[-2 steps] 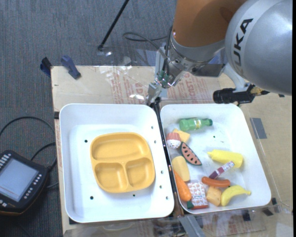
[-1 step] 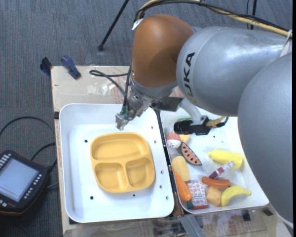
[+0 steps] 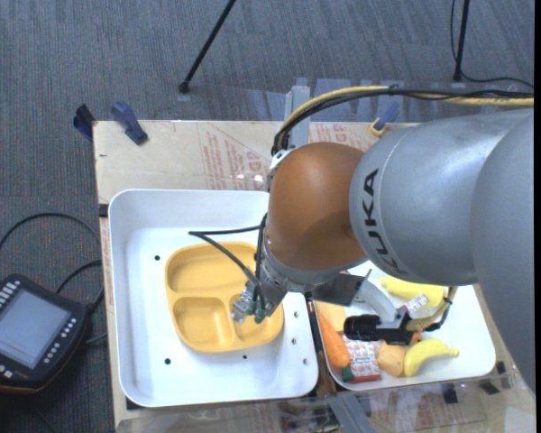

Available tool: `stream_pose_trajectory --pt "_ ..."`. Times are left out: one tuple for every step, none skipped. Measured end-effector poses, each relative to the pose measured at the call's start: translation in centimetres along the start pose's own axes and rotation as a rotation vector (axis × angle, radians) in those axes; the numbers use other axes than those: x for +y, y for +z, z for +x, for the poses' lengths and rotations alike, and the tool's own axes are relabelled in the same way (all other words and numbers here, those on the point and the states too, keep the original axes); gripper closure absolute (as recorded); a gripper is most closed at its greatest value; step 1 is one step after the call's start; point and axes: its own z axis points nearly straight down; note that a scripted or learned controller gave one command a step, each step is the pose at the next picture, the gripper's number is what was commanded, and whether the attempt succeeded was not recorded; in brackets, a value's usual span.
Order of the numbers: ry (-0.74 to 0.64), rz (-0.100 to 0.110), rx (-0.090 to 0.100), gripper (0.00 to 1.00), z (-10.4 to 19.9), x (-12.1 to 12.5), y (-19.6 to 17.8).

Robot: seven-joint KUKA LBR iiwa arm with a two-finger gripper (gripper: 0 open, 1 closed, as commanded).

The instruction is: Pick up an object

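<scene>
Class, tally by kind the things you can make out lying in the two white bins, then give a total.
Yellow divided tray: 1
Bananas: 2
Carrot: 1
Red-and-white packet: 1
Orange-yellow block: 1
Total: 6 visible; the arm hides part of the right bin.
</scene>
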Motion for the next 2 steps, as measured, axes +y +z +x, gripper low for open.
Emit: stream_pose_trajectory --pt "0.357 -0.016 -0.008 1.00 -3.8 -5.6 -20.9" --pt "-0.027 -0.007 -0.006 1.00 -2.0 -5.3 -19.9"
